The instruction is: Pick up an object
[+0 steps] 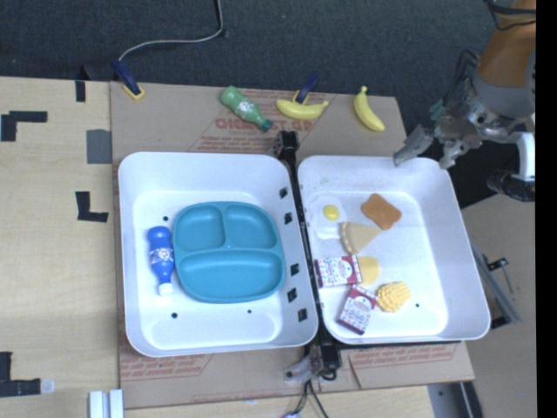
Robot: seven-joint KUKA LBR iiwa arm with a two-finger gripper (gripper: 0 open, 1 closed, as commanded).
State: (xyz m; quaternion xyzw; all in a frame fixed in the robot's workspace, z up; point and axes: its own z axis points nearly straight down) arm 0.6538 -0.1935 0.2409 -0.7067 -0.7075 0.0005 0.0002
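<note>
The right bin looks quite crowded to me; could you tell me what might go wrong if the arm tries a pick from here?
1. In the right bin, the toast, cheese wedge and fried egg lie close together, so the fingers may nudge a neighbour or catch two.
2. These items and the two red cartons lie flat, so a grasp could slip.
3. The gripper sits near the bin's far rim and might clip it while descending.

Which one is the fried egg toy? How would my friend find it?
Look in the right white bin, at the side nearest the left bin. The fried egg lies there, left of the brown toast. It alone is white with a round yellow middle.
</note>
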